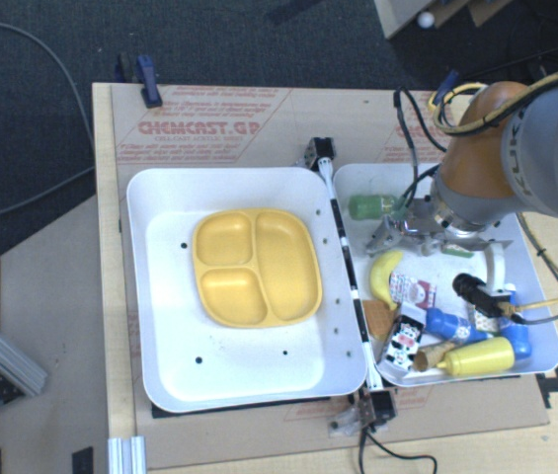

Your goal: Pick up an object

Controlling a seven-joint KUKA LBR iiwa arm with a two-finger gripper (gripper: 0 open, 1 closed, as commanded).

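Left bin [160,294]: I log one yellow divided plate [257,267] in it. Right of plate, arm's gripper [443,240] above right bin [545,349]; finger state I cannot tell. Yellow bottle [476,358], farther right, lies lengthwise left-right, cap left.

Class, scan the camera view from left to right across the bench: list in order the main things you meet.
Left bin → yellow divided plate → banana → yellow bottle.
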